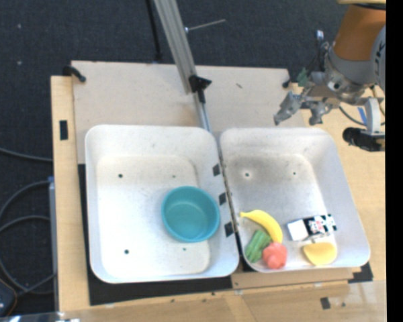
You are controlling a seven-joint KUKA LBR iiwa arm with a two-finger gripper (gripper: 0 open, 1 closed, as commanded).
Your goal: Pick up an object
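The wooden counter [141, 92] carries two shallow white bins side by side, and the right bin [282, 153] serves here as the landmark. The left bin [121, 159] touches its left wall along the middle seam; it is speckled matte plastic with rounded corners, and a round teal bowl [190, 213] sits in it close to that seam, with open floor around it on the far and left sides. A grey metal post [178, 42] rises at a slant from behind the seam, beyond the right bin's far left corner. The arm [357, 39], grey with an orange band, hangs just beyond the right bin's far right corner, over the bare counter and outside the rim. Its gripper [302, 109] is at the rim's far edge, holding nothing and touching nothing; how wide it stands I cannot tell at this size. The far two thirds of the right bin's floor lie bare, while the objects crowd its near edge. There a curved yellow banana [265, 223] lies toward the near left, with a green vegetable-shaped piece [256, 245] just beside it and a red rounded piece [275, 255] touching that against the near wall. Toward the near right sit a small white and black block [311, 228] and, just in front of it, a yellow wedge [320, 253].
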